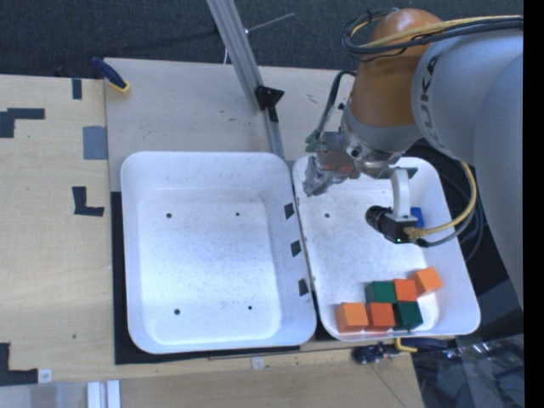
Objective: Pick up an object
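Several orange and green blocks cluster at the near right corner of the right bin [450,313]: an orange block [351,315] at the left end, a green block [382,291] behind it, another orange block [428,279] tilted at the far right. A blue piece [415,217] shows by the bin's right wall, partly hidden by a black part of the arm. My gripper [316,179] hangs low over the far left corner of the right bin, well away from the blocks. Nothing shows beneath it.
The left bin [204,249] lies beside the right one. A slanted metal pole [242,45] ends in a black clamp just behind the bins, close to my gripper. A blue and yellow tool [110,73] lies at the far left of the bench.
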Controlling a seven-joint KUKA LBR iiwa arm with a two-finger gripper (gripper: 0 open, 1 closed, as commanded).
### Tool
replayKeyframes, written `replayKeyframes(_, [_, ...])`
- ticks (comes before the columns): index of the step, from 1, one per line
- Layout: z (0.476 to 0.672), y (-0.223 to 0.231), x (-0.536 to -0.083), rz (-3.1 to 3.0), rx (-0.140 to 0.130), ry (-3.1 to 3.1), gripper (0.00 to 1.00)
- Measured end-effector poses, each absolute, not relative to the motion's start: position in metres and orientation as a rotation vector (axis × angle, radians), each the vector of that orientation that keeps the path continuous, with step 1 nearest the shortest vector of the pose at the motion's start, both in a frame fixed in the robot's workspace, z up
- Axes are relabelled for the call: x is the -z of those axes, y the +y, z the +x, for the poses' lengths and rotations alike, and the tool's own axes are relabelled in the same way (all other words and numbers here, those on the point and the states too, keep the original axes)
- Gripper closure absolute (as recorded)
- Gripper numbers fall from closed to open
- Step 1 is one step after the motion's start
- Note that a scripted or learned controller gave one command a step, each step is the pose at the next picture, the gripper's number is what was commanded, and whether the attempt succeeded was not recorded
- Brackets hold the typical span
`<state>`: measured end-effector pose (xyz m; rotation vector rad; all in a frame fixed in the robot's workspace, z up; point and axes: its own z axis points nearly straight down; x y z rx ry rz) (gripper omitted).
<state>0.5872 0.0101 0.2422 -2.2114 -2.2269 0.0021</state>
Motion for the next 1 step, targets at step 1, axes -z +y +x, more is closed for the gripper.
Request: replayKeyframes(1, [0.5850,0.0613,-0.2473,-2.212,0.000,-2.228,1.00])
